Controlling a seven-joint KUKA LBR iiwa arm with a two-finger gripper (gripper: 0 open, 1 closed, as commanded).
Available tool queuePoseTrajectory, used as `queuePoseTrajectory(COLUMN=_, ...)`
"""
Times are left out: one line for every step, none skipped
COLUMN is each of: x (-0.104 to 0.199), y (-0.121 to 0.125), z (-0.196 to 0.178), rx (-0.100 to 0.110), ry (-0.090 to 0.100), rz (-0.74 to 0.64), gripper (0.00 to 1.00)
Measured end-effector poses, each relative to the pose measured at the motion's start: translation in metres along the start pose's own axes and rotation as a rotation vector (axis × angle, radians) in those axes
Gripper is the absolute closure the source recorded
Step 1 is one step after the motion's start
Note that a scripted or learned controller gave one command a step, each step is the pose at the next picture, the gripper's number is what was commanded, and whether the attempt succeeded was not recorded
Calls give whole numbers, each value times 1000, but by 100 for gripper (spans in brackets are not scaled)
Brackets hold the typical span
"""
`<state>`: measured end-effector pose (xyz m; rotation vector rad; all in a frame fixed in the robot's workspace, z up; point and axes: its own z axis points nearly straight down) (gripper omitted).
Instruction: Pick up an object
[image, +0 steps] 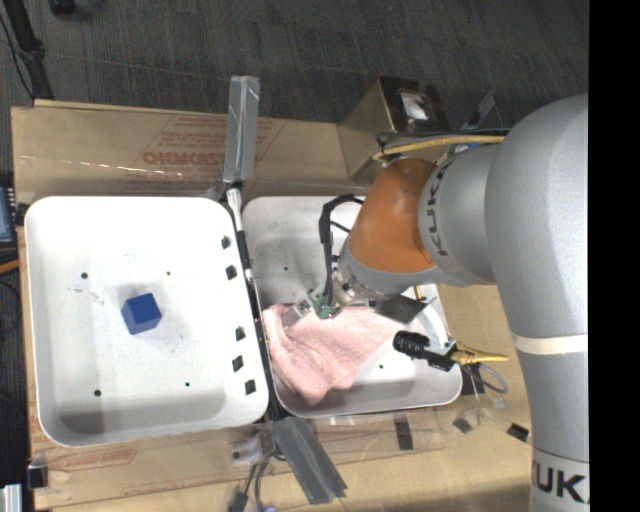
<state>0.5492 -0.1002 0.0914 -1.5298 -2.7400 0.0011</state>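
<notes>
Sitting alone in the left bin (90, 240), 1 of 2 shallow white bins on the table (485, 312), a small blue cube (141, 312) rests near the middle of the floor, well apart from every wall. It looks rigid and light, with flat faces that should take a pinch across 2 opposite sides, though smooth sides could slip under a weak squeeze. Nothing crowds it, and no part of the robot is near it.

In the right bin (285, 225), a pink cloth (320, 352) lies crumpled across the lower half, its left edge bunched against the wall next to the left bin. By the look of it the cloth is soft, limp and very light. It would likely sag and trail when lifted, so a raised fold or the thick ridge along its upper edge seems a better place to take hold than a flat stretch pressed to the floor.

The hand (322, 306) of the 1 grey arm (500, 230) hangs at that upper edge, touching or just above the fabric, which makes the cloth the likely target. Whether the hand is open or closed cannot be told, because the orange band (395, 235) and the arm's bulk cover most of it from above. Also hidden are the right part of the cloth's upper edge, much of the right bin's floor beneath the arm, and whether any fabric is actually caught.
</notes>
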Motion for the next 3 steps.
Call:
queuePoseTrajectory(x=-35, y=19, z=-23, rx=0, ry=-2, rz=-132, gripper=0)
queuePoseTrajectory(x=-6, y=-16, z=0, rx=-1, ry=-1, rz=-167, gripper=0)
queuePoseTrajectory(x=-6, y=-15, z=-10, rx=-1, ry=-1, rz=-171, gripper=100)
